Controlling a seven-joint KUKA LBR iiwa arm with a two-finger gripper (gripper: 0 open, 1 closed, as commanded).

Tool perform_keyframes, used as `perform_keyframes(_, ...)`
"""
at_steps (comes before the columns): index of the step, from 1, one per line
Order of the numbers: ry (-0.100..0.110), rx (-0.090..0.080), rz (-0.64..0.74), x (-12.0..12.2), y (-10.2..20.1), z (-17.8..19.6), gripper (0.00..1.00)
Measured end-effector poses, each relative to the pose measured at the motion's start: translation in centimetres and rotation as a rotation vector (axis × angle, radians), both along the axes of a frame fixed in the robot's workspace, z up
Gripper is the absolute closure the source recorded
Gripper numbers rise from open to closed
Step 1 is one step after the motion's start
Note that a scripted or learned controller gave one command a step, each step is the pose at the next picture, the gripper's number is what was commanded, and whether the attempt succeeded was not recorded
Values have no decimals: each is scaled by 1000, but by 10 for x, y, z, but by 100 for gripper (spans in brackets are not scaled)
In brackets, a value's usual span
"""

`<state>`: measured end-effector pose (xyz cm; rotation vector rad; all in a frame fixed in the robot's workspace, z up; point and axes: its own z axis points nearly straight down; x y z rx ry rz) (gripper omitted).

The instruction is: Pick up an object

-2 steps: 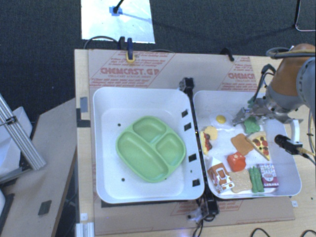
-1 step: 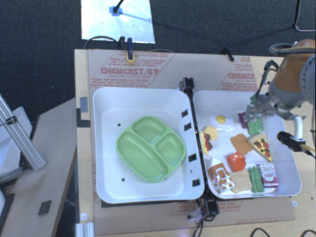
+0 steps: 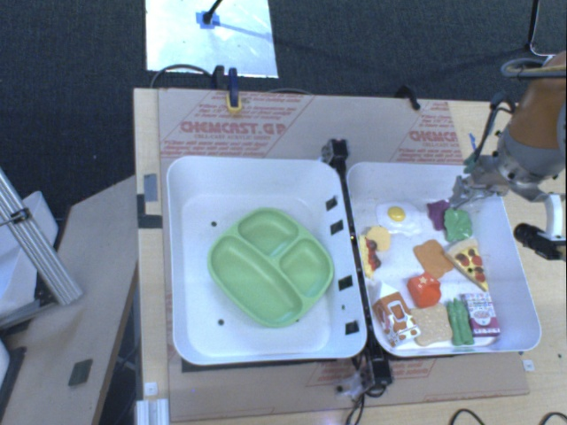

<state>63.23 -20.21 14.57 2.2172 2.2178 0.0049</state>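
Observation:
The right bin (image 3: 524, 301) holds several toy foods: a fried egg (image 3: 396, 216), a purple piece (image 3: 438, 211), a green leafy piece (image 3: 458, 225), a brown toast slab (image 3: 433, 258), a pizza slice (image 3: 469, 262), a red pepper (image 3: 424, 290), a yellow and red taco (image 3: 376, 245), an orange and white carton (image 3: 395, 318), green beans (image 3: 459, 320) and a red packet (image 3: 481, 313). My gripper (image 3: 464, 194) hangs over the bin's far right part, just above the green leafy piece and beside the purple piece. Nothing is visibly held.
The left bin (image 3: 190, 228) holds a green divided plate (image 3: 270, 266). A black hinge strip (image 3: 345, 237) separates the two bins. The arm (image 3: 532, 131) comes in over the right bin's far right corner. A metal rack (image 3: 35, 246) stands off the bench to the left.

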Motion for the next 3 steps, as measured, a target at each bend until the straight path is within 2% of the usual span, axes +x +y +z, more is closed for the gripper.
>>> perform_keyframes(1, -2, 0, 5, 8, 8, 53, 100)
perform_keyframes(2, 1, 1, 5, 9, 8, 81, 100)
perform_keyframes(3, 7, 3, 8, -23, 59, 80, 100)
